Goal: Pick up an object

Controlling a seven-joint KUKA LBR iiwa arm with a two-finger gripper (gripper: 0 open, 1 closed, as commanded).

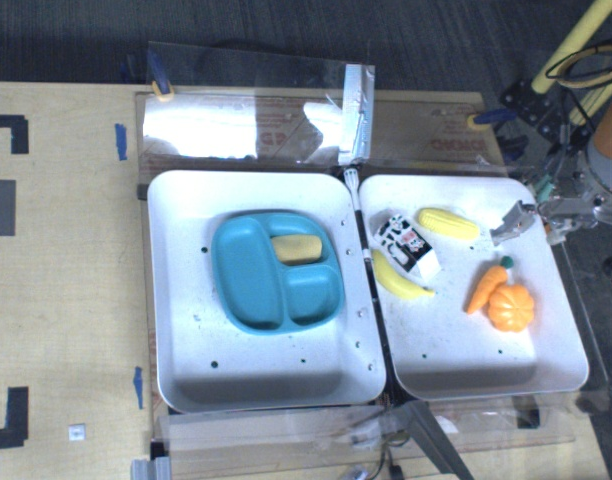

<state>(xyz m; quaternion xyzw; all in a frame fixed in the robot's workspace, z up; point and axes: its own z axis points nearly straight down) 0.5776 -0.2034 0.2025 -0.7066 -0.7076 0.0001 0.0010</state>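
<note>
In the right bin (546, 363) lie a yellow corn-like piece (448, 224), a black and white box (407, 243), a yellow banana (400, 279), an orange carrot (485, 287) and an orange pumpkin (512, 307). The gripper (519, 220) hangs over the bin's upper right corner. It is above and to the right of the carrot and just right of the yellow piece, and nothing is seen held in it. In the left bin (186, 348) a blue divided plate (251, 278) holds a yellow block (298, 249).
A clear plastic sheet and a metal strip (357, 113) stand behind the bins. Cables and a yellow hose (582, 30) hang at the upper right beside the arm (578, 203). Wooden bench top lies to the left of the bins.
</note>
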